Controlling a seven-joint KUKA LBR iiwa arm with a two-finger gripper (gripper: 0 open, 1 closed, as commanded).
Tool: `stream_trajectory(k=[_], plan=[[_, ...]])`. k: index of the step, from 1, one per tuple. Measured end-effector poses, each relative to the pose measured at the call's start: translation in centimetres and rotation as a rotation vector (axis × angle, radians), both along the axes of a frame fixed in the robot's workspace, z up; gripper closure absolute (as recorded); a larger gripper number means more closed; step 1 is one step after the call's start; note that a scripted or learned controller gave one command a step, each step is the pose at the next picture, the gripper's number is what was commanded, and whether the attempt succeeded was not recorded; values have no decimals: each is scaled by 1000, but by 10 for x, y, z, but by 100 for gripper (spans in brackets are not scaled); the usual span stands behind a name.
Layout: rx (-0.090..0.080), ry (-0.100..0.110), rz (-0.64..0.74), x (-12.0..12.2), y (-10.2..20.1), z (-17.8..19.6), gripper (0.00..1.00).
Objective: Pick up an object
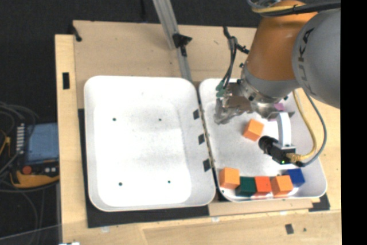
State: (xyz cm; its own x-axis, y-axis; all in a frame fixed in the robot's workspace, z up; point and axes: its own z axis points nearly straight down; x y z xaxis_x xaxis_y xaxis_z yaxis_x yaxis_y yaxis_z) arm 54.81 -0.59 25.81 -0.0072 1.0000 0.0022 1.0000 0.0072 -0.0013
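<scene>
pincer [225,113]: grip cannot be told | orange block [253,129]: seen just right of pincer, slightly lower, apart

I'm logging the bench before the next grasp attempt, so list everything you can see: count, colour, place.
Bins: 2, white, side by side on the bench; left bin, right bin.
Orange blocks: 4; one mid right bin, three along its near wall.
Green block: 1, near wall, between orange blocks.
Blue block: 1, near-right corner of the right bin.
Metal rail: 1, grey, slanting behind the bins.
Arm: 1, grey and orange, over the right bin.
Pincer: 1, near the right bin's left wall; grip state unclear.
</scene>
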Motion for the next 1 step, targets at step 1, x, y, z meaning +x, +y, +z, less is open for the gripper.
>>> stream_trajectory(k=[1], plan=[[-2,2,-2,-2,46,-16,100]])
